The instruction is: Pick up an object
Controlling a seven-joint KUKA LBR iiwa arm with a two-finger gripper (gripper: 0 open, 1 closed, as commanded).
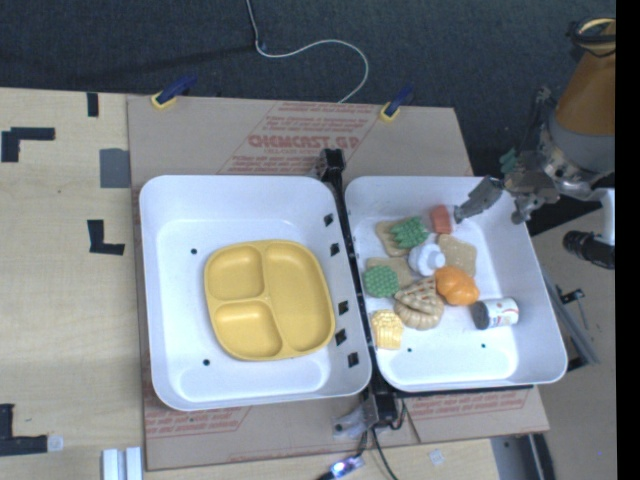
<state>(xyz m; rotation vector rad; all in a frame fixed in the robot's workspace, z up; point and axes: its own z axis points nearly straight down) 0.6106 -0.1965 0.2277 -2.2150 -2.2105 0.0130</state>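
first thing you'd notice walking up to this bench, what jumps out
The yellow three-compartment plastic tray jumps out first, lying alone in the left white bin. Next comes the cluster of small toy foods in the right white bin, the round orange fruit brightest among them. At the right edge the grey arm's gripper hovers over that bin's far right corner, near a small red-orange block.

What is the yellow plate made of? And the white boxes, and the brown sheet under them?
The yellow plate looks like moulded plastic: one even colour, soft sheen, rounded walls between its three sections. The white boxes also look like plastic, smooth and slightly glossy with rounded corners. The brown sheet looks like cardboard: dull, flat, with red printing.
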